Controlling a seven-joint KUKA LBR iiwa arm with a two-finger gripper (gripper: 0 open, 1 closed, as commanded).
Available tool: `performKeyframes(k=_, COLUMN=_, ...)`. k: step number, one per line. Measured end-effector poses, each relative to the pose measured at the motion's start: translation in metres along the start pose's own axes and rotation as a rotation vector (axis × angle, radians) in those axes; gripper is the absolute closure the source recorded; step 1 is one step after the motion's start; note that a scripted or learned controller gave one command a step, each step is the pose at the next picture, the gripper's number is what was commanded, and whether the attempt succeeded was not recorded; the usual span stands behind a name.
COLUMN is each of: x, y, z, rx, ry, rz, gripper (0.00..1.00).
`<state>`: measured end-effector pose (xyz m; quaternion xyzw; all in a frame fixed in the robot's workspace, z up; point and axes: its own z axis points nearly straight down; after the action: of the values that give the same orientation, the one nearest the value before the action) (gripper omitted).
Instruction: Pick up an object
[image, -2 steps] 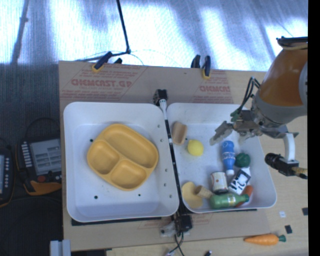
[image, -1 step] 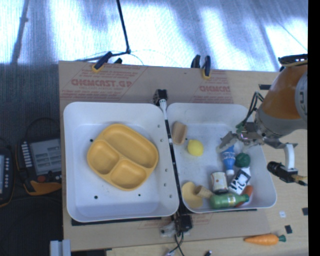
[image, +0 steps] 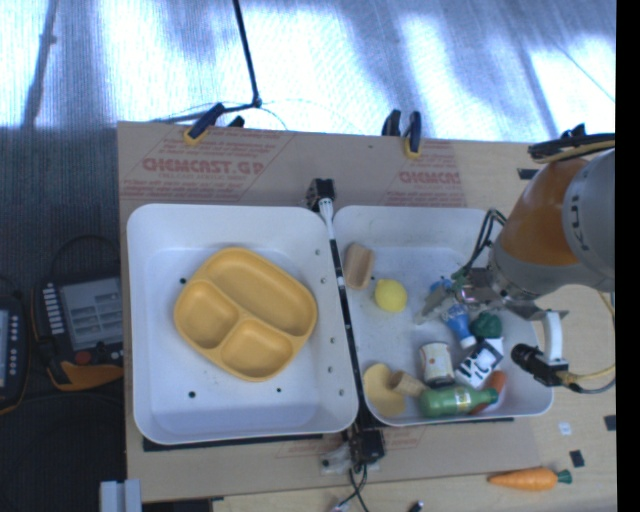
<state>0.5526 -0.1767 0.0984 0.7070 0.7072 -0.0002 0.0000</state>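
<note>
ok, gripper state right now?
Gripper: cannot be told; it's low in the right bin among the clutter.

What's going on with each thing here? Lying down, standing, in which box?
Yellow divided plate: flat in left bin.
Yellow ball: loose in right bin.
Green bottle: lying on its side, right bin.
Small can: upright, right bin.
Toy carrot: lying on the bench, outside both bins.
Gripper: low over right bin.
</note>
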Motion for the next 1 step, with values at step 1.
performKeyframes(k=1, x=0.0001, y=-0.0004, z=-0.0093, rx=0.002, ry=0.000, rz=0.000, gripper=1.00)
